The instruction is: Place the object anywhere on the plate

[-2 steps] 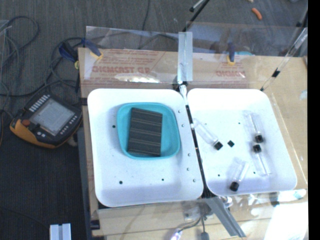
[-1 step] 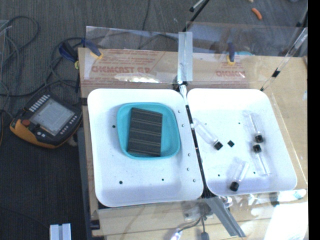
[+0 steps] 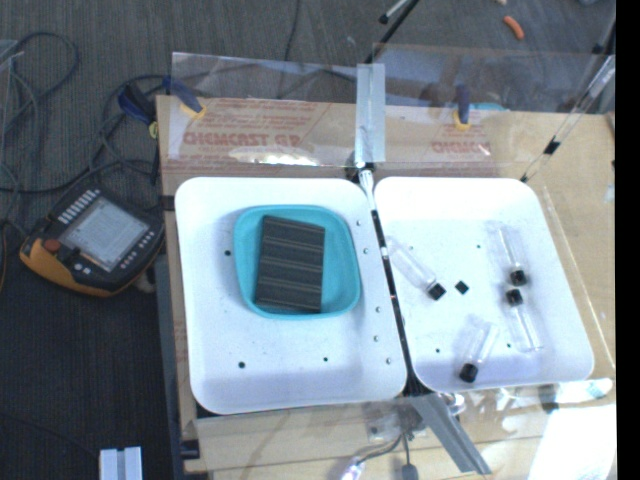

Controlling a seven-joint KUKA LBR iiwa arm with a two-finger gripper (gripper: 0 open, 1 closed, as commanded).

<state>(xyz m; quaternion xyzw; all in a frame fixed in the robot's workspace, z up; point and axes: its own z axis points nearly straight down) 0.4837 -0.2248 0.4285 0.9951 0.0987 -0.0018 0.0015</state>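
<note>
Bins sit side by side on the bench. One white bin (image 3: 205, 353) on the view's left has a blue plate (image 3: 345, 273) in it, and a dark ribbed block (image 3: 290, 263) lies flat in the middle of the plate. The other white bin (image 3: 560, 353) holds clear little tubes with black caps: one (image 3: 415, 270) near the bin's left wall, two (image 3: 505, 251) (image 3: 520, 320) toward its right side and one (image 3: 474, 348) near the front. A small black bit (image 3: 461, 288) lies between them.
</note>
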